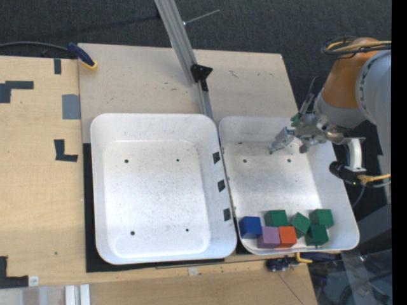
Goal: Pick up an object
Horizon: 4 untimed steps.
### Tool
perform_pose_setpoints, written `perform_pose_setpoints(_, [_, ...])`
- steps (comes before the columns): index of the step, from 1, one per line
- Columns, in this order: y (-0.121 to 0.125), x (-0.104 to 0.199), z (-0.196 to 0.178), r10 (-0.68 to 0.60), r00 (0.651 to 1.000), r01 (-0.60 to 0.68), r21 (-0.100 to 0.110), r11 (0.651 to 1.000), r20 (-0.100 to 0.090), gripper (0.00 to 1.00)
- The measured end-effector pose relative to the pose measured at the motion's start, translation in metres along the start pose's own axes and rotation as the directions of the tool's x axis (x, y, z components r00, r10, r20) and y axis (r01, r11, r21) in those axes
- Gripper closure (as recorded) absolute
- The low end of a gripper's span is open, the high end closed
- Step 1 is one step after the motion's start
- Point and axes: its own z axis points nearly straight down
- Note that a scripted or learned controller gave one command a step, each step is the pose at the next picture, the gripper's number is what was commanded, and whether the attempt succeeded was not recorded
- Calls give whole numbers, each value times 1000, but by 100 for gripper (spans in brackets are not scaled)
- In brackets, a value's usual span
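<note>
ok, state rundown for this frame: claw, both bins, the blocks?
claw: over the far end of the right bin, nothing between its fingers
right bin: holds all the blocks, bunched at its near edge
left bin: flat on the bench, beside the right bin
blue block: resting on the bin floor, leftmost
purple block: touching the orange block
green blocks: four, clustered at the right of the pile

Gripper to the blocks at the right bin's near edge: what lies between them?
Bare white bin floor. In the camera view, nothing sits between the gripper and the blocks.
</note>
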Motion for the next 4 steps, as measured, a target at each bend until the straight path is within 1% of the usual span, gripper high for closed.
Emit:
perform_pose_setpoints(1, [-1,1,48,0,1000,0,0,1000,0,0])
perform_pose_setpoints(2, [0,2,34,-2,1000,2,-5,1000,0,100])
perform_pose_setpoints(3, [3,-4,-28,0,1000,0,-12,1000,1,100])
perform_pose_setpoints(4, [1,-11,-89,1,1000,-1,-12,1000,2,100])
